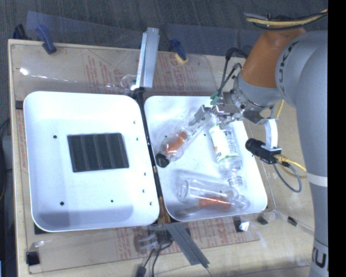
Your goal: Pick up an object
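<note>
Dark carpet surrounds the bench [29, 68], which bears two white bins. Clear plastic bottles lie in the right bin [161, 114]: a white-labelled bottle [225, 146], an orange-tinted bottle [176, 146] and another bottle [210, 195]. The gripper [219, 109] hovers at that bin's far edge; its grasp cannot be told.

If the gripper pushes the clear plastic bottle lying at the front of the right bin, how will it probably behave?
The clear plastic bottle lies on its side and looks round, so it would probably roll. Its thin, see-through wall suggests that it is light and may dent when squeezed. The glossy surface could be slippery between fingers.
</note>
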You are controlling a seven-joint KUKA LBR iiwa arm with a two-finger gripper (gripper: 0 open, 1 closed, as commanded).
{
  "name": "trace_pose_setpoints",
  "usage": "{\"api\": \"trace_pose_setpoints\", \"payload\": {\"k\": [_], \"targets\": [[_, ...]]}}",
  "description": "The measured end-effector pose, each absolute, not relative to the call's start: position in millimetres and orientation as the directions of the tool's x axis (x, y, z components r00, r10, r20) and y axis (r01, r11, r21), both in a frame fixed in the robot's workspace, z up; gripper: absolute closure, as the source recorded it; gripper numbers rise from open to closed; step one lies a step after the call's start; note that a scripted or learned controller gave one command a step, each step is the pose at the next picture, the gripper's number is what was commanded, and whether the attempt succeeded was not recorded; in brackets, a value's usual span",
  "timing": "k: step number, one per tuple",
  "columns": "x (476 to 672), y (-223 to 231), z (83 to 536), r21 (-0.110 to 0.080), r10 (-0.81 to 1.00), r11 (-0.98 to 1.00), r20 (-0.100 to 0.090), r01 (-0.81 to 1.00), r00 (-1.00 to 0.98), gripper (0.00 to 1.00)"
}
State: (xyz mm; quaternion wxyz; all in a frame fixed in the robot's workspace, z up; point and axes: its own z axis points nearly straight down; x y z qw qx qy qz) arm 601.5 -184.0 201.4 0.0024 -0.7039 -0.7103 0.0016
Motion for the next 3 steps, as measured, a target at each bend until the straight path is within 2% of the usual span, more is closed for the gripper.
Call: {"api": "trace_pose_setpoints", "payload": {"k": [1,2,3], "targets": [[589.9,-121.5,120.5,-0.007,1.0,-0.026,-0.009,1.0,0.025,0.0],[596.8,-132.9,99.6,-0.033,1.0,0.011,-0.002,0.999,-0.011,0.0],[595.0,-133.2,107.6,-0.042,1.0,0.012,-0.001,0.999,-0.012,1.0]]}}
